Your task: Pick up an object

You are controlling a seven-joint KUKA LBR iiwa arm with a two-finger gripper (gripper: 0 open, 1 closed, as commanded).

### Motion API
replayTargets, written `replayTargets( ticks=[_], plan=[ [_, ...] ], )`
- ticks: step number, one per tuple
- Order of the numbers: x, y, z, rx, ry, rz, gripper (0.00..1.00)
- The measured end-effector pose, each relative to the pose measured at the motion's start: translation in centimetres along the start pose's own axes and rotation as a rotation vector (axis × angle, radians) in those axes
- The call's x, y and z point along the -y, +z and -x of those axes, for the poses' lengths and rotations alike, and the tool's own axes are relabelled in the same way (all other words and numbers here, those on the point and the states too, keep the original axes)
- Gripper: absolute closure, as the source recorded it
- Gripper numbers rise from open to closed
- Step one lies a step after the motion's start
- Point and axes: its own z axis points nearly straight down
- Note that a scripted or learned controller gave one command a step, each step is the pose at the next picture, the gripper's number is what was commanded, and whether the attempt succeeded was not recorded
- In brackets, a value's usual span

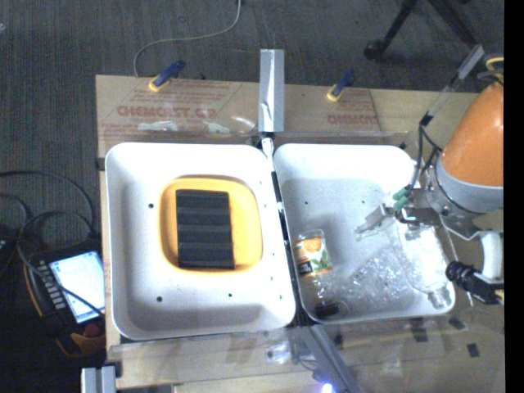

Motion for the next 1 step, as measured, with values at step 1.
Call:
replayTargets(
  ticks=[1],
  plan=[
    [-3.62,14.35,-0.42,0.008,-0.168,0.002,0.00]
  ],
)
